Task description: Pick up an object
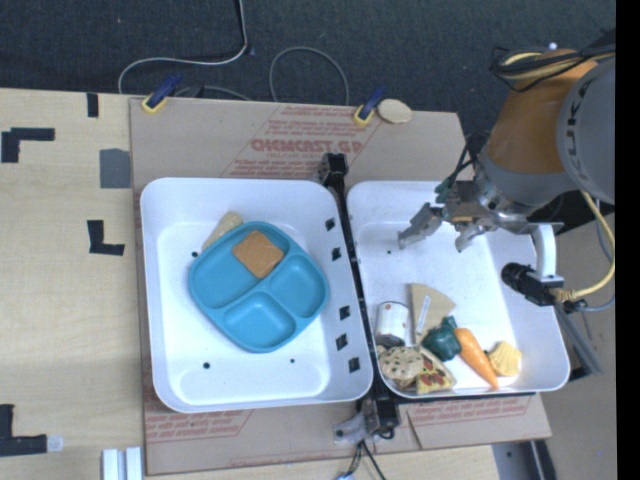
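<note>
the gripper [441, 230] hung over the bare upper half of the right bin [520, 313], jaws spread wide with nothing between them. the pickable stuff sat down at six o'clock of it: a carrot [475, 355], a teal piece [441, 342], a small white can [392, 320], a cookie [402, 364], all crowded together. best bet, by my read, was to drop straight onto the carrot, fingers across its narrow width, clear of the neighbours. the arm came in from three o'clock, orange band [528, 118] high, wrist tipped down toward nine o'clock.
</note>
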Robot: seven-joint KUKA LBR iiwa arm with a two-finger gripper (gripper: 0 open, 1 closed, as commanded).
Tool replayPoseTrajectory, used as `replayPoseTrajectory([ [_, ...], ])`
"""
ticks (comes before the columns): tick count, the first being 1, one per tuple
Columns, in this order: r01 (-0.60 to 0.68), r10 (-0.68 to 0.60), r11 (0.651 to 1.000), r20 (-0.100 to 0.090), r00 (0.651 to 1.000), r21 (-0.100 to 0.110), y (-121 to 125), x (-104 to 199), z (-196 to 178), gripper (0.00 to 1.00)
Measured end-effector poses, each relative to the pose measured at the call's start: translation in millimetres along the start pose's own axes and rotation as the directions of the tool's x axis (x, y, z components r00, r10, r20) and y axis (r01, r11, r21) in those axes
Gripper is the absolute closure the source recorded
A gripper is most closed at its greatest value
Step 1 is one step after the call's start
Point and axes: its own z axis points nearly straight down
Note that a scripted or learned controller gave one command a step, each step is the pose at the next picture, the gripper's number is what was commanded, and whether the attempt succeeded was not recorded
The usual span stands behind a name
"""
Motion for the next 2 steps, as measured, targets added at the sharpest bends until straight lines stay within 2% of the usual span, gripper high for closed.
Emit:
replayPoseTrajectory([
  [1, -0.002, 0.002, 1.0, 0.002, 1.0, 0.003, -19.7, -9.6, 119.4, 0.0],
  [2, -0.006, 0.006, 1.0, 0.007, 1.0, -0.015, -50.1, -64.7, -28.4, 0.0],
])
